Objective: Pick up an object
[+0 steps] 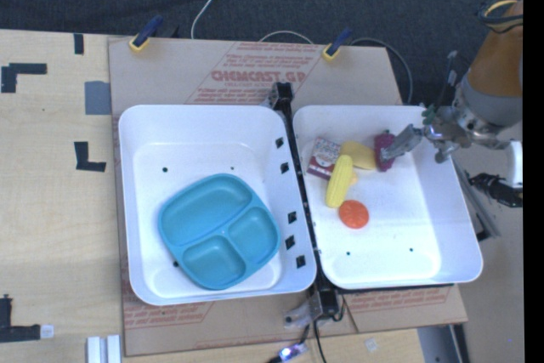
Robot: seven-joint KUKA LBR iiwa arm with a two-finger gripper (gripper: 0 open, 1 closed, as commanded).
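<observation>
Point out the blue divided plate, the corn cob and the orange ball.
blue divided plate (219,229): camera view, its central ridge.
corn cob (340,180): camera view, mid-length.
orange ball (354,215): camera view, its top.

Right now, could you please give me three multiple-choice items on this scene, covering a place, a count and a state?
1. Where does the blue divided plate lie?
A. left bin
B. right bin
C. on the cardboard

2. How many compartments does the plate have?
A. two
B. three
C. five

3. How does the yellow corn cob lie?
A. touching the orange ball
B. standing on the bin's rim
C. lying flat, apart from the orange ball

Answers: 1 A, it fills the left bin's floor. 2 B, ridges split it in three. 3 C, white floor shows between them.
</observation>
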